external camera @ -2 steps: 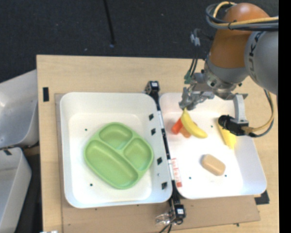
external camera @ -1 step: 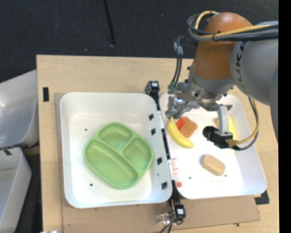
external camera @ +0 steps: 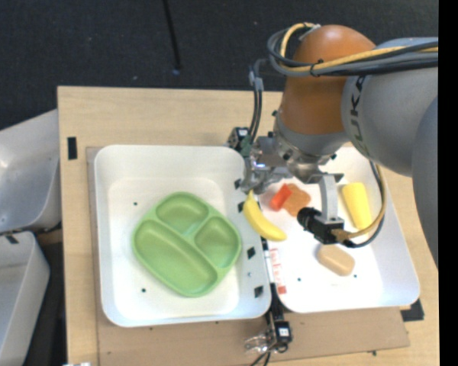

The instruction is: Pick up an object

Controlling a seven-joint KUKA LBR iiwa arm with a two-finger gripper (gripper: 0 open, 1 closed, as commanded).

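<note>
Camera view shows the grey arm's gripper low in the right white bin, above a small orange block. Whether it grasps anything, I cannot tell. A yellow plastic banana lies just beside it.

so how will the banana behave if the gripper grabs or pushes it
The banana looks like a smooth, glossy toy, so it is probably stiff, light and somewhat slippery between fingers. Its curved shape lying flat in the right bin suggests a push would swing or spin it rather than roll it.

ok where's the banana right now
The banana lies in the right bin, against its left wall, just left of the orange piece and under the gripper.
</note>
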